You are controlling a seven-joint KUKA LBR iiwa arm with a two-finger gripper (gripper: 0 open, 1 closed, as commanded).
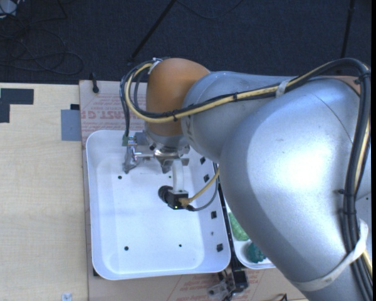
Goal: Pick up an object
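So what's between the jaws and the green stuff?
Bare left bin floor, then the two rims before the green stuff, in the camera view.

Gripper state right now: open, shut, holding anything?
Gripper: cannot be told from this view. It hangs over the white bin on the view's left.

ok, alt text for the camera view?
A large grey robot arm with an orange band reaches in from the right, its gripper hanging over the left shallow white plastic bin. The arm hides most of the right white bin, where a green object and a teal object peek out.
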